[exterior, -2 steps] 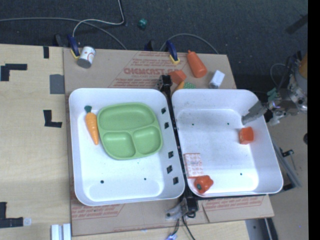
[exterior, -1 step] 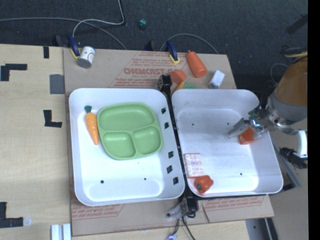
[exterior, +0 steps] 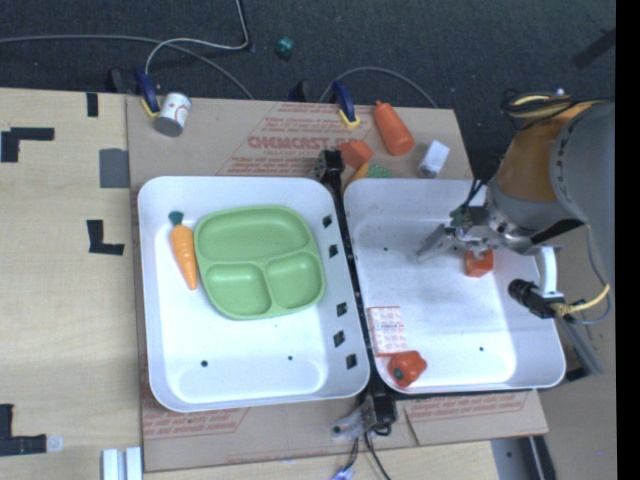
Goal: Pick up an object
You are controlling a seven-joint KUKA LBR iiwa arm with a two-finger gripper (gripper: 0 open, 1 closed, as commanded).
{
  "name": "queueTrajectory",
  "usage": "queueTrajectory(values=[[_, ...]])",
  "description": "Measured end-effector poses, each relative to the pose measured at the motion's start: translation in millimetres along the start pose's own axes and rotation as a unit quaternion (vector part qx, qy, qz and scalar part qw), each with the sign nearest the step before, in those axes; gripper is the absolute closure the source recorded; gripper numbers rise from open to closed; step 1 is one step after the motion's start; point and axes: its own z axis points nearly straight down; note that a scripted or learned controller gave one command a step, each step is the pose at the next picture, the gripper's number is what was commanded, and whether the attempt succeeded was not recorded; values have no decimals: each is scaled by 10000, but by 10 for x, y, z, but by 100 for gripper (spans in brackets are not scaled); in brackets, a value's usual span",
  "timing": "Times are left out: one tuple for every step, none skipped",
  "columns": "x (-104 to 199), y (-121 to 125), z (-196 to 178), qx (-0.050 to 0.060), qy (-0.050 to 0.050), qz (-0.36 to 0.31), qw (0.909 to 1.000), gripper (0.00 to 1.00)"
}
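Dark carpet surrounds a pale wooden bench, where a sheet of brown cardboard (exterior: 290, 143) lies under two shallow white bins set side by side.

From the camera above, the left bin (exterior: 160, 298) holds a green divided plate (exterior: 262, 261) with three compartments, and a toy carrot (exterior: 183, 251) lies just beside the plate's left edge. The right bin (exterior: 520, 358) holds a small orange-red block (exterior: 479, 262) near its upper right part, a flat red-and-white packet (exterior: 387, 326) by its left wall, and a red toy pepper (exterior: 406, 368) at its lower left. The gripper (exterior: 452, 234) hangs low over the right bin, just left of the block; its dark fingers look spread, and nothing sits between them. The block is close to the wrist, apparently touching nothing but the bin floor.

That block seems the likeliest target. It looks small, light and stiff, probably plastic or foam, not fragile; its smooth faces may slip, so pinching two opposite flat sides near the middle would be soundest.

Behind the bins rest an orange toy bottle shape (exterior: 393, 128), a small orange piece (exterior: 356, 154), a little white cube (exterior: 434, 157) and a small can (exterior: 172, 112).

Red print on the cardboard reads roughly "CHEMCAST"; the smaller lines beneath it and the printing on the packet are too small to read.
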Motion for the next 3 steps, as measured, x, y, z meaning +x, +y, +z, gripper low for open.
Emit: queueTrajectory(values=[[-353, 571, -710, 21, 2, -3, 10000, 0], [-350, 230, 20, 16, 5, -3, 10000, 0], [459, -435, 21, 21, 22, -2, 10000, 0]])
